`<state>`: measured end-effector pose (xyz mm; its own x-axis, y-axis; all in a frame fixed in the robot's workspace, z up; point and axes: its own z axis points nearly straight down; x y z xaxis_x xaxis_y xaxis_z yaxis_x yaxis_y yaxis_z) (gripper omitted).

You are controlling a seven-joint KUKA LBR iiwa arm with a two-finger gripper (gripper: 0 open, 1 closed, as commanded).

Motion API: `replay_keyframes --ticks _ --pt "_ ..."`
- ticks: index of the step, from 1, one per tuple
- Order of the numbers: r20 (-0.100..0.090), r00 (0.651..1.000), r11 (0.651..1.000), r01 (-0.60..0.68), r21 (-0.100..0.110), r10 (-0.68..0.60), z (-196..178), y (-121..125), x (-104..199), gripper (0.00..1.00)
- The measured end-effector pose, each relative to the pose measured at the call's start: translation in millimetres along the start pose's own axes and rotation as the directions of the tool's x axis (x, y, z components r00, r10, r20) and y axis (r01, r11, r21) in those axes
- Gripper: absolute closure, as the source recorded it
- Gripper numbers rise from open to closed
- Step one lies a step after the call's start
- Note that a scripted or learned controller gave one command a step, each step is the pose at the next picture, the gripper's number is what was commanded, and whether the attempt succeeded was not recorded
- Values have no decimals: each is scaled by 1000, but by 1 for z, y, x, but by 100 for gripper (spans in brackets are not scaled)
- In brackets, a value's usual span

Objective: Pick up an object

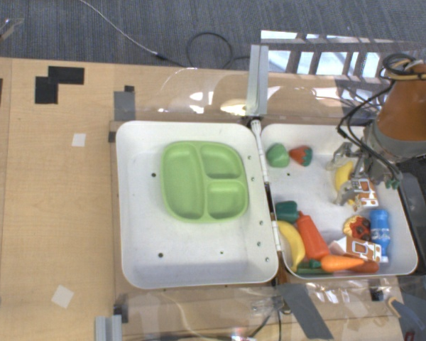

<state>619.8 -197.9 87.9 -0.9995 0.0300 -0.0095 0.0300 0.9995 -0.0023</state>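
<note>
The gripper [355,180] hangs low over the far right part of the right bin [319,180], its metal fingers [349,189] crowded against a yellow toy [343,175] lying on the bin floor. Whether the fingers are apart or clamped on that toy cannot be told from this slanted view; it sits just beside them, on their left. A green ball [277,155] and a red strawberry [301,155] rest farther left. A banana [293,241], a carrot [344,263] and a blue bottle [380,233] lie along the near side. The left bin [138,261] holds a green divided plate [203,180].
</note>
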Motion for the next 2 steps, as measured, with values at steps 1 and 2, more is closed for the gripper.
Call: replay_keyframes --ticks 1,2 --pt "18 1000 1000 10 2 -10 -17 3 -7 100" --pt "17 1000 1000 10 1 -10 -16 4 -6 0"
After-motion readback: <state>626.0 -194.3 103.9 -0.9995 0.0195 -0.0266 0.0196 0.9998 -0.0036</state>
